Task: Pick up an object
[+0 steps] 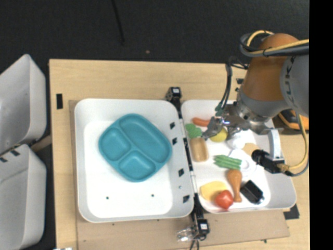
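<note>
The gripper (pixel 217 130) hangs low over a round yellow toy fruit (pixel 219 136) at the right white bin's (pixel 283 191) ten o'clock; its grip cannot be told.

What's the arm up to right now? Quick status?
Gripper low in right bin, over a yellow item; grasp unclear. Toy foods crowd close: bread, green beans. Blue tray sits in left bin.

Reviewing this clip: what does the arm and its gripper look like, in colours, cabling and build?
The arm is grey with a broad orange band above the wrist. Yellow and black cables loop over its top and trail along its side. The gripper is a small metallic grey assembly with dark fittings.
</note>
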Robot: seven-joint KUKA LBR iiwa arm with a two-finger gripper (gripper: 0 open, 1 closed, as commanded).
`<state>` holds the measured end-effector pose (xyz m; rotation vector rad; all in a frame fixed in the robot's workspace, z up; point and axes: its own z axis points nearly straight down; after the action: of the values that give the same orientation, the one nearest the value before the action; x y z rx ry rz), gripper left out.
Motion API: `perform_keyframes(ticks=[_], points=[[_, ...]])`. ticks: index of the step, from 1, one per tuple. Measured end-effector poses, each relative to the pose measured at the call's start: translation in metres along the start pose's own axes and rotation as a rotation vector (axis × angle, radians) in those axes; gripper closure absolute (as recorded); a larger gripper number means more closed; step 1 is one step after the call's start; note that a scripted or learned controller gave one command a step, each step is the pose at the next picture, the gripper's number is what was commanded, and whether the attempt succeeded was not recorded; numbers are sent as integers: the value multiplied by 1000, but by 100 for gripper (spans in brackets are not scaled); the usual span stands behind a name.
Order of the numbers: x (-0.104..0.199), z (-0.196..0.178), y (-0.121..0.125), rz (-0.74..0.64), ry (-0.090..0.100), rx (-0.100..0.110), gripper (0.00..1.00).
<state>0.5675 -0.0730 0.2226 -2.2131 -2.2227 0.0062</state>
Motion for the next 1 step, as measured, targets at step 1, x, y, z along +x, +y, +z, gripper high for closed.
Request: perform_keyframes(ticks=[1], points=[[41, 0, -32, 0, 0, 0, 100]])
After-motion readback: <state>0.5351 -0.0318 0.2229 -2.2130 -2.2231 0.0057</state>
